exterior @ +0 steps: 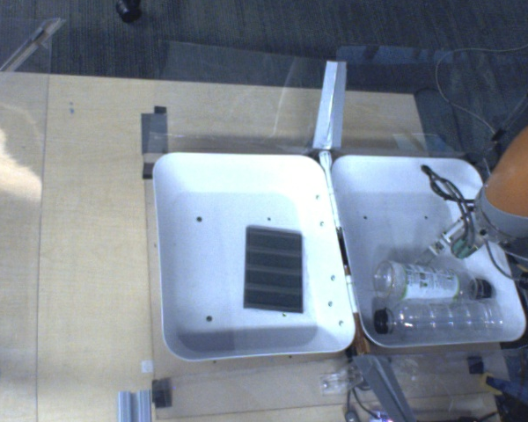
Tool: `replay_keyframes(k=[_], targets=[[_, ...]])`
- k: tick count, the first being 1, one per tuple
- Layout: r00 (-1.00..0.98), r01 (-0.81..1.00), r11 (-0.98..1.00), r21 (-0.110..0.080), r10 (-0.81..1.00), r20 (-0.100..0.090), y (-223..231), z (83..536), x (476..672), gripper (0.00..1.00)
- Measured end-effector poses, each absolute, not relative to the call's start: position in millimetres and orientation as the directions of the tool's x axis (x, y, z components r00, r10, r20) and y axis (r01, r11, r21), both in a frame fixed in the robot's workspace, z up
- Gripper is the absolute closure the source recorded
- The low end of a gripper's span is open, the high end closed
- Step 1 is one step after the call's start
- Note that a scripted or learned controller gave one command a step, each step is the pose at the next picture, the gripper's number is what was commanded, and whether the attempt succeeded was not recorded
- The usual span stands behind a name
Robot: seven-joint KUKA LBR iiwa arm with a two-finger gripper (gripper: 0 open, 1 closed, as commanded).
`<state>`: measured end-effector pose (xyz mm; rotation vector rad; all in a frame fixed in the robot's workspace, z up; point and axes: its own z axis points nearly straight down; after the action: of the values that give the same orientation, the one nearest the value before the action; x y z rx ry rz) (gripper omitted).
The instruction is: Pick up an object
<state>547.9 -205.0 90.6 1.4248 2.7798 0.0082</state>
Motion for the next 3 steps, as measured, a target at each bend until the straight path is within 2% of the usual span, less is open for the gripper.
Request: replay_keyframes(k=[1,2,3], targets=[[-0.584,0.812,0.584,0.013,0.812,-0.014,-205,91,547.9,0.0],[-0.633,0.774,0.633,0.014,0.774,-0.01,-86,90,578.9,0.0],[-0.634,0.773,0.634,0.021,0.773,-0.016,-86,104,582.2,1.0]])
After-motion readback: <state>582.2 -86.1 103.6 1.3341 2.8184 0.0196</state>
